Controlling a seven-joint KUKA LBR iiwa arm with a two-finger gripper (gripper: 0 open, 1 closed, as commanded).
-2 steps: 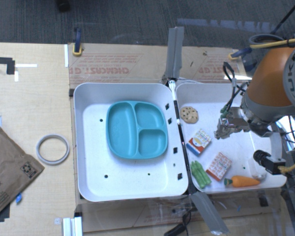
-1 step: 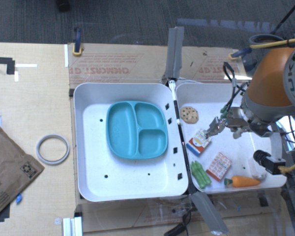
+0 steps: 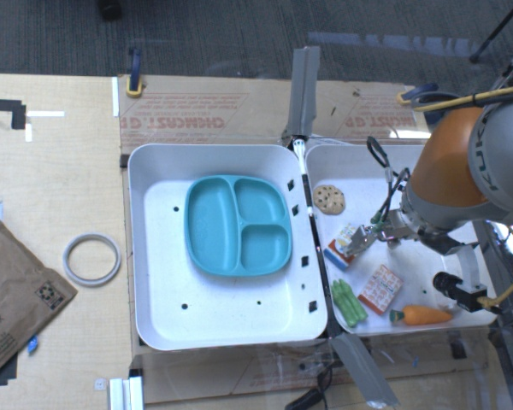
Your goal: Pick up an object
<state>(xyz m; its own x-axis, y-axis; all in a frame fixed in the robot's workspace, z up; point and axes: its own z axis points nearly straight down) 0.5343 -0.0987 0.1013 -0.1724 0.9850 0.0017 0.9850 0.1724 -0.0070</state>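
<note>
Camera view, looking down at a slant on two white bins side by side. We see the left bin [image 3: 145, 254] holding a teal divided plate [image 3: 238, 225]. The right bin [image 3: 359, 156] holds the small items: a cookie [image 3: 329, 198] at its far left, a red, white and blue packet [image 3: 344, 246] near the middle, a red patterned box [image 3: 380, 288] nearer us, a green pea pod [image 3: 348, 302] at the near left, and a carrot [image 3: 425, 316] at the near right.

The grey and orange arm [image 3: 451, 171] reaches in from the right, and its gripper [image 3: 369, 236] sits low over the right bin, just beside the packet, which lies immediately to its left and slightly nearer us. The packet's long axis runs diagonally, from near left to far right (roughly in line with the gripper's approach). We judge it the likeliest target.

Whether the claw is spread or closed, we cannot tell: cables and the wrist clutter that spot, and it may be touching the packet. The arm's bulk hides the bin's far right corner.
</note>
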